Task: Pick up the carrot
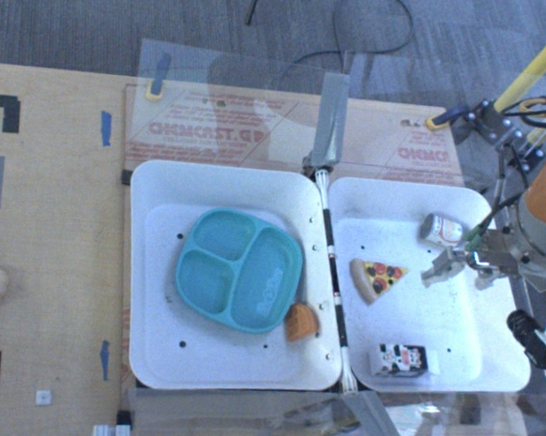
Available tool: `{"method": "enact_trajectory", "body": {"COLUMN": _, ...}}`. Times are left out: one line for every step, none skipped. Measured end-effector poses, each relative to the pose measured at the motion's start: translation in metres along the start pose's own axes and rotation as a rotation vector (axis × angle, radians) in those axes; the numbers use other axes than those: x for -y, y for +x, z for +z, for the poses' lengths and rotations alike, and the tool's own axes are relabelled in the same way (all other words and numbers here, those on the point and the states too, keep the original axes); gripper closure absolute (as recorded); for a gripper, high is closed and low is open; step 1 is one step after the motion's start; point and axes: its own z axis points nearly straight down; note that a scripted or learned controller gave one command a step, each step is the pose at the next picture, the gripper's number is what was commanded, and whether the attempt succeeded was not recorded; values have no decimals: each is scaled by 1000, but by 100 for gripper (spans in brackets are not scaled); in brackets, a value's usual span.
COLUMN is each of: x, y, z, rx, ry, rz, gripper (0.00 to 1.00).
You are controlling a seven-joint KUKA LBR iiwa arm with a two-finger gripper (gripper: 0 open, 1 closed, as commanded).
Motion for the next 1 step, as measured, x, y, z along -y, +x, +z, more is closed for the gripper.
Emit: {"method": "enact_trajectory", "body": {"x": 27, "y": 43, "z": 103, "rx": 0, "ry": 0, "rz": -190, "gripper": 0}}
